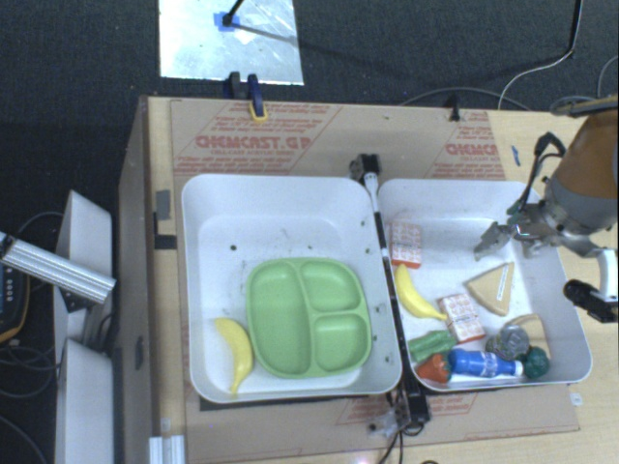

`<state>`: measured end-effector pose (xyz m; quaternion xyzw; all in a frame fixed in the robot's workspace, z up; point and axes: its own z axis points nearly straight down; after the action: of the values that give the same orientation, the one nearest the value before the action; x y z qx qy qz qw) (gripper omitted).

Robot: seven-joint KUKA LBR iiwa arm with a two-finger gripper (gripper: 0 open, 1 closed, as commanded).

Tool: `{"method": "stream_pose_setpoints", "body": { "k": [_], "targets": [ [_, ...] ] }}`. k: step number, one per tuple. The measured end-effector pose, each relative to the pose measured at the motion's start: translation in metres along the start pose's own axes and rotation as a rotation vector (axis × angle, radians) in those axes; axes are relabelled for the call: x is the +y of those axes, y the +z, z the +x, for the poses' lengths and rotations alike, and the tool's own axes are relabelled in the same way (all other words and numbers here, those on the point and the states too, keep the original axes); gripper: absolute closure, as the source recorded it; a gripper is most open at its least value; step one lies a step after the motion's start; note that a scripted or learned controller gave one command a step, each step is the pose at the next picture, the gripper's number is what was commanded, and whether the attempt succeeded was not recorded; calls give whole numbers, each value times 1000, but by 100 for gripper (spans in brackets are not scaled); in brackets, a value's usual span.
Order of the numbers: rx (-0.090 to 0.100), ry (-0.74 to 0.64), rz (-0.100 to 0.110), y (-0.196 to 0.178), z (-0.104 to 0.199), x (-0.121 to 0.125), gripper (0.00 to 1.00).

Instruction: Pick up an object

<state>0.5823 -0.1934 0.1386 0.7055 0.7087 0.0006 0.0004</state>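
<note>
Nearest the camera, along the front wall of the right bin (pixel 578 356), lies a blue-and-white bottle (pixel 482 364) with its long axis left to right, a red piece (pixel 434 367) at its left end and a dark green lump (pixel 535 362) at its right. Just behind sit a green pepper-like piece (pixel 430 342) and a grey crumpled ball (pixel 508 341). A small red-and-white box (pixel 461 316) touches a banana (pixel 414 295), whose long axis runs from upper left to lower right. A tan wedge (pixel 492 288) points toward the rear right. A second red-and-white box (pixel 406 244) lies near the divider, long axis front to back.

Over the rear right of this bin hangs the gripper (pixel 502 239); its fingers are spread apart, holding nothing, above bare bin floor.

Left bin (pixel 208 220) holds a green divided plate (pixel 309 315) and a second banana (pixel 234 350), its tip pointing frontward.
</note>
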Motion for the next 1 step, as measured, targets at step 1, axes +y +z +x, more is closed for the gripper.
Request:
{"method": "stream_pose_setpoints", "body": {
  "k": [1],
  "targets": [
    [0,0,0,9,55,-40,0]
  ]
}}
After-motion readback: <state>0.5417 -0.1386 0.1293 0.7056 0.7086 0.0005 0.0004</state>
